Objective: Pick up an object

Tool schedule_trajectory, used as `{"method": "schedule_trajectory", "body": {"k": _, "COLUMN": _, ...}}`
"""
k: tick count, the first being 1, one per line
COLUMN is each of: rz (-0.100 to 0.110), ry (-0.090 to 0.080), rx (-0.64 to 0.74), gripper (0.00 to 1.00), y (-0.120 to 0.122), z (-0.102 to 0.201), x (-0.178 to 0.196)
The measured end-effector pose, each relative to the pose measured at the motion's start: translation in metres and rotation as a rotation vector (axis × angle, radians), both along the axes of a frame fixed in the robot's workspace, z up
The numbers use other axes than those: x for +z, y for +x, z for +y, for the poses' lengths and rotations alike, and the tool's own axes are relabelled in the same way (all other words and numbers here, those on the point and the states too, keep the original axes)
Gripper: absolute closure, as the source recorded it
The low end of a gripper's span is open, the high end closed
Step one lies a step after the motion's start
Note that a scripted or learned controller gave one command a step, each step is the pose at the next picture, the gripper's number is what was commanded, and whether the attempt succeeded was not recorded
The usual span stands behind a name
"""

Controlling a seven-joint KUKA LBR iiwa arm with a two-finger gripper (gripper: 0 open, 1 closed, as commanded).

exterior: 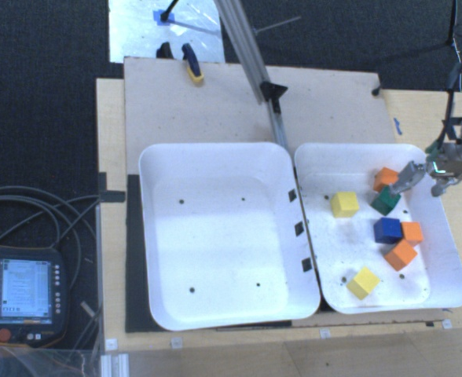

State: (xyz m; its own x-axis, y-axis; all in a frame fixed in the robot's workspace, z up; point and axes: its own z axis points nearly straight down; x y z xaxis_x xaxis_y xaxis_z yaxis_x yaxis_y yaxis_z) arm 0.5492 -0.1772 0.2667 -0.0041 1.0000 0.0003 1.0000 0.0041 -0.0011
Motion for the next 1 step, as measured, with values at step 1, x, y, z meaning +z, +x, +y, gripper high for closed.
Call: {"method": "schedule_trajectory", "body": {"k": 1, "rz": -0.003, "ry": -0.001, "rx": 0.0, "gripper": 0.0, "y": 0.0006, "z": 0.0001, "x": 0.0019}}
